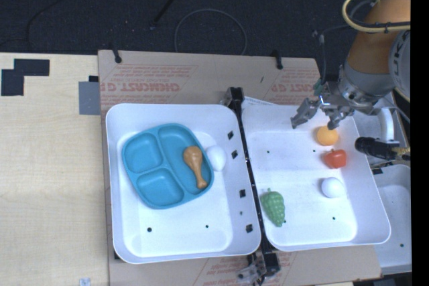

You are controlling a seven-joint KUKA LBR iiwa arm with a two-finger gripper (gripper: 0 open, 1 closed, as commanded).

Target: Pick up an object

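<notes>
The right bin (301, 211) holds an orange ball (327, 136), a red tomato-like piece (335, 159), a white egg-like ball (331, 187) and a green bumpy piece (273, 206). My gripper (318, 116) hangs over the bin's far right part, just above and left of the orange ball. Its two fingers are spread apart, with nothing between them. In the left bin (171, 238) a blue divided tray (164, 164) carries a tan drumstick (195, 165), and a white ball (216, 157) rests at the tray's right edge.
A black divider (244, 171) runs between the two bins. Cardboard (201, 80) lies under the bins. A black part (377, 147) sticks in at the right bin's right rim. The arm's wrist (365, 77) rises to the right.
</notes>
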